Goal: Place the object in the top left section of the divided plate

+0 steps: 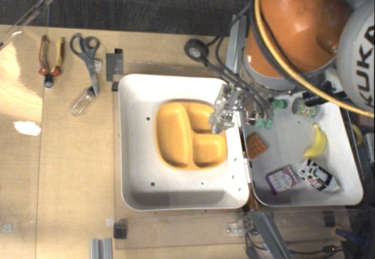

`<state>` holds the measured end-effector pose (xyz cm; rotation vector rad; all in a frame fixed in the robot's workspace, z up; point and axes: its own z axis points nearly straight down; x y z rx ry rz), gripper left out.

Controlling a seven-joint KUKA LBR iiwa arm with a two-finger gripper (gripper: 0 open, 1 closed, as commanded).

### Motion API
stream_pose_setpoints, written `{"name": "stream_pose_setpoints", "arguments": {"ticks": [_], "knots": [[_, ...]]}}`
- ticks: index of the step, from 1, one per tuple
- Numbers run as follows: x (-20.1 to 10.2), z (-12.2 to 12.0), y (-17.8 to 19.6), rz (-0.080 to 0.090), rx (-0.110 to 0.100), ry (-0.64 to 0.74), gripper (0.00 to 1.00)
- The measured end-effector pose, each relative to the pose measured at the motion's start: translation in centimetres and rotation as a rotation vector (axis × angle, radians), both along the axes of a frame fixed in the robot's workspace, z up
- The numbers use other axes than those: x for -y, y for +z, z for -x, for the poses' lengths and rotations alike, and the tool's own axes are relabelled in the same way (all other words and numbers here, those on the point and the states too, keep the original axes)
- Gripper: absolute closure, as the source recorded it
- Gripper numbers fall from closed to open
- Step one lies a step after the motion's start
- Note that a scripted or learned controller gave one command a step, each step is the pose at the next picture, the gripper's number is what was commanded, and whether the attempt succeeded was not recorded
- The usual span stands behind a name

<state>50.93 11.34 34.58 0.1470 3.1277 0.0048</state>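
A yellow divided plate (174, 135) lies in the middle of the left white bin (137, 181). It has one long section on the left and two smaller ones on the right. My gripper (222, 118) hangs over the plate's upper right section, close to the bin's right wall. The metal of the gripper hides whatever may be under it, and I see no object clearly in it. The grey arm with its orange band (296, 14) reaches in from the upper right.
The right bin (345, 193) holds a banana (316, 142), a brown square piece (256, 145), a purple packet (281, 179), a black-and-white item (317, 174) and small green items (267, 122). Scissors (88, 61) and pliers (50, 60) lie on the bench at left.
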Motion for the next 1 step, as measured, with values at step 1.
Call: {"name": "stream_pose_setpoints", "arguments": {"ticks": [1], "knots": [[4.63,-5.84,-9.71,0.002,-0.003,0.110,1.00]]}}
